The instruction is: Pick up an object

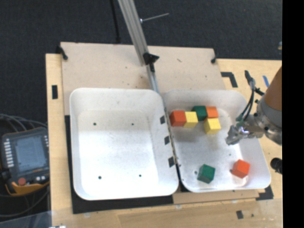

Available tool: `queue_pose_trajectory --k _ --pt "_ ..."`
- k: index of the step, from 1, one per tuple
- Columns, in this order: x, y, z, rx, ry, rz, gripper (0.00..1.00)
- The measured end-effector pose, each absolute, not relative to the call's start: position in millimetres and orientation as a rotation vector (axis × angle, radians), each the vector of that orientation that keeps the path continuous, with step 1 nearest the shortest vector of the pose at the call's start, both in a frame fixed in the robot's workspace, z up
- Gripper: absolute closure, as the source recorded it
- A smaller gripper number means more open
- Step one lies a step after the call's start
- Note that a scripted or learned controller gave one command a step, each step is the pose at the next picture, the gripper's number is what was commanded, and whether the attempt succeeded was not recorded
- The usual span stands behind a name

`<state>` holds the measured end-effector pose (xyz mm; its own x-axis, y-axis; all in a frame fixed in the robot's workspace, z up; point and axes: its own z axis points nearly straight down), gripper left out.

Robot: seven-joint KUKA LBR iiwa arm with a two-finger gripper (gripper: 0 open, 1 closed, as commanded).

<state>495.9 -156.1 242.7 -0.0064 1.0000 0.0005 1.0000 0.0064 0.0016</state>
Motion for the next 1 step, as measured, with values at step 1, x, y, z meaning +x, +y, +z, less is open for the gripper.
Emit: queue_pose_trajectory --k 1 --pt "503.1 -109.7 250.9 2.211 2.228 0.005 1.0"
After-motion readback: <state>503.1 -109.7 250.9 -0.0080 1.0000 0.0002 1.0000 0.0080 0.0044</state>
